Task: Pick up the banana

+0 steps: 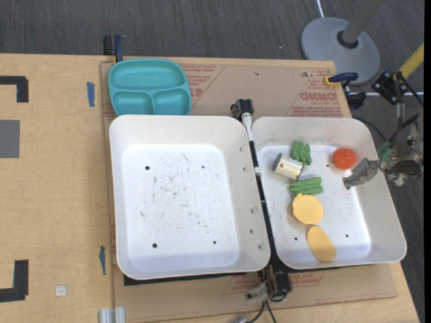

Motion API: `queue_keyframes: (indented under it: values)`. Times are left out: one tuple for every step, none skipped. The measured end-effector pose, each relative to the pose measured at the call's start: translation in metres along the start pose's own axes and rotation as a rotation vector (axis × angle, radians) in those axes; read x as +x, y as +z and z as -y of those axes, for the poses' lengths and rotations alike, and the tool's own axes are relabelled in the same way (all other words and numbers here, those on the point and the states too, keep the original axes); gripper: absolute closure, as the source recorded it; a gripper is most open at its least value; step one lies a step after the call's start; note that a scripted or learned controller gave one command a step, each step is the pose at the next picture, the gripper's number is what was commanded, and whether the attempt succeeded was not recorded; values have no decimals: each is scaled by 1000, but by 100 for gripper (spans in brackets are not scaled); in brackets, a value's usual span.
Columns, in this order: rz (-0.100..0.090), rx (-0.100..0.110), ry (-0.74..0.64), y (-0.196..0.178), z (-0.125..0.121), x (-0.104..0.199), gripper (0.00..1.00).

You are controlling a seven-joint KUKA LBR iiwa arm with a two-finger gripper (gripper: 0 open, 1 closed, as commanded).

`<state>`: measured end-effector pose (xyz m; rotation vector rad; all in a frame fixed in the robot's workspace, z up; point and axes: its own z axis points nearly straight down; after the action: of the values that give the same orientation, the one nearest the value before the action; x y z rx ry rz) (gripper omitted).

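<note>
Closest to the lens, low in the right bin (390, 237): banana (322, 243), judged so from its elongated yellow-orange shape. Lies flat on the bin floor, just short of the near wall, long axis slanting toward the near right corner. Just beyond it, nearly touching: round yellow piece (307, 209), easy to mistake for the target. Farther back: green pod (306, 186), small cream can (288, 167), leafy green piece (301, 153) and red ball (344, 157).

Gripper (360, 172) hovering at the bin's right side, near the red ball, well apart from the banana. Open or closed: cannot tell from this angle. Nothing seen in its hold.

Step in hand, by judgement: the approach. Travel toward the near wall and centre over the banana's middle. Turn the wrist to close across the narrow width, not along the length. Descend straight, keeping clear of the round yellow piece and the bin rim. Risk: a shallow bite sliding the fruit against the wall.
</note>
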<state>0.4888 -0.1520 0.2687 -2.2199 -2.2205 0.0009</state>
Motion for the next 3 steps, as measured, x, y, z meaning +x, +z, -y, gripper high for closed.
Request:
queue_keyframes:
  values:
    - [0,-1,-175,181,4,44,0]
    - [1,-4,-174,172,3,44,100]
    - [2,-7,-174,162,2,45,100]
